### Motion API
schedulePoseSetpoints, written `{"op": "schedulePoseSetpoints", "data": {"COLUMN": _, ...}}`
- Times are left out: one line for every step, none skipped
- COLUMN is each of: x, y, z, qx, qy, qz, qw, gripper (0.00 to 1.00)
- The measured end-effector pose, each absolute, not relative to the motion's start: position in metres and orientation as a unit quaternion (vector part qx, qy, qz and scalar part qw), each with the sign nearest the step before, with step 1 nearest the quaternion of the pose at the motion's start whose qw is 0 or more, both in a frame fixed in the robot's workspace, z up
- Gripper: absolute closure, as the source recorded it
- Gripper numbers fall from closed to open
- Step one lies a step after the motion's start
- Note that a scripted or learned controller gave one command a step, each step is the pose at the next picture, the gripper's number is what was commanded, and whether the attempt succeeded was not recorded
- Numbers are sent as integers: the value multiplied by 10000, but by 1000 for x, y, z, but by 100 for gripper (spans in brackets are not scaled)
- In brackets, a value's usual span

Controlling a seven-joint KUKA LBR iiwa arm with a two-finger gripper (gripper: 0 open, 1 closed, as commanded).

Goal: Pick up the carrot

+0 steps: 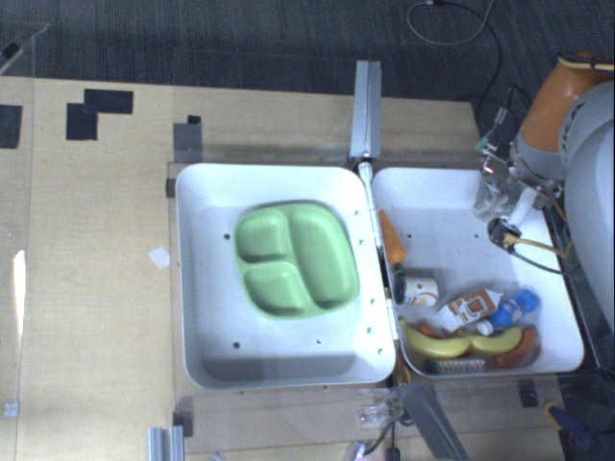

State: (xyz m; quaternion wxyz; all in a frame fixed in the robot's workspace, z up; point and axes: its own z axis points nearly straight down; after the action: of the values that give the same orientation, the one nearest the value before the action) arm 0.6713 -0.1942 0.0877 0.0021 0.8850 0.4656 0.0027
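**Carrot lies at the divider, gripper far to its right**

The left bin holds a green divided plate. In the right bin, the carrot lies along the left wall, well to the left of the gripper and a little lower. Below the carrot sit a small cup, a carton, a bottle and a banana — all lower-left of the gripper. The gripper hangs over the bin's upper right part; whether its jaws are open or closed I cannot tell, and nothing is seen between them.
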Motion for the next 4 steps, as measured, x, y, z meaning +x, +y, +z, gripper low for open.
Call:
{"op": "schedulePoseSetpoints", "data": {"x": 671, "y": -191, "z": 195, "qx": 9180, "qy": 3965, "qz": 27, "qw": 22, "gripper": 100}}
{"op": "schedulePoseSetpoints", "data": {"x": 650, "y": -198, "z": 96, "qx": 9529, "qy": 3033, "qz": 22, "qw": 12, "gripper": 100}}
{"op": "schedulePoseSetpoints", "data": {"x": 658, "y": -204, "z": 87, "qx": 9896, "qy": 1436, "qz": 24, "qw": 5, "gripper": 100}}
{"op": "schedulePoseSetpoints", "data": {"x": 648, "y": -204, "z": 184, "qx": 9913, "qy": 1316, "qz": 31, "qw": 9, "gripper": 100}}
